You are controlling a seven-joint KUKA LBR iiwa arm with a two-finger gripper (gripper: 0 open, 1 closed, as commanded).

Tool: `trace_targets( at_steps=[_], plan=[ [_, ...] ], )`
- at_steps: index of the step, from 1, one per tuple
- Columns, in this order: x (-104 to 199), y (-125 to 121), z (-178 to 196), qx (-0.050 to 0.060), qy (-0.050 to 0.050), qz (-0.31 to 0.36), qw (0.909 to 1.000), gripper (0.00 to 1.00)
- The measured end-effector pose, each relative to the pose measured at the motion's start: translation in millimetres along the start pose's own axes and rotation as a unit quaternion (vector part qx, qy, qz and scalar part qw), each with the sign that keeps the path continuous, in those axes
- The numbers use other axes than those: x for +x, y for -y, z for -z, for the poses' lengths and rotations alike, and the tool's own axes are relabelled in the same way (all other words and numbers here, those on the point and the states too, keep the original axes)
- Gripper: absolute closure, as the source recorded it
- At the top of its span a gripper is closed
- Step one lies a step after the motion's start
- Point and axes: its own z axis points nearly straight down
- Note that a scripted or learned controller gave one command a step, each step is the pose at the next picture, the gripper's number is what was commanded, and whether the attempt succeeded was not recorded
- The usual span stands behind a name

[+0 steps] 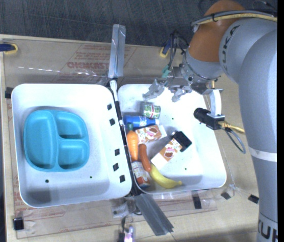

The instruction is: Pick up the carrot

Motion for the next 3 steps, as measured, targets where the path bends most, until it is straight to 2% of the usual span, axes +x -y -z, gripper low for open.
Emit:
trace_targets(
  at_steps=[1,2,3],
  plan=[
    [22.4,42.1,-103.4,-0.012,0.003,0.012,0.9999,0.00],
    [32.6,58.6,-103.8,-0.016,0.011,0.106,0.9941,0.00],
    [30.1,91.3,-113.1,-0.030,0.018,0.141,0.9893,0.00]
  ],
)
